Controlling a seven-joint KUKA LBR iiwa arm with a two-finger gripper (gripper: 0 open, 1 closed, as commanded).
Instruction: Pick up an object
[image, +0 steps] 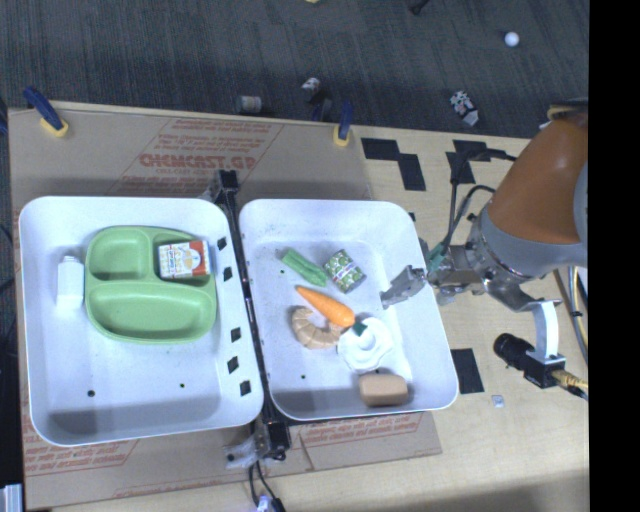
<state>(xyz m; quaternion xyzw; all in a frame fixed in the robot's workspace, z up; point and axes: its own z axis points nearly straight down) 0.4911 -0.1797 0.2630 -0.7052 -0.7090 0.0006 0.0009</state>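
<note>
The right bin (300, 385) holds an orange carrot (325, 304), a tan croissant (314, 330), a green bean pod (303, 267), a small green patterned box (343, 269), a white cream swirl (366, 343) and a brown bread piece (383, 388). My gripper (403, 285) hangs over the right side of this bin, just right of the carrot and above the cream swirl. Nothing shows between its fingers.
The left bin (60, 400) holds a green divided tray (150, 310) with a small red-and-white carton (182, 260) in its upper right compartment, and a white bottle (69, 281) beside the tray. The arm's orange band (545, 185) and cables stand right of the bins.
</note>
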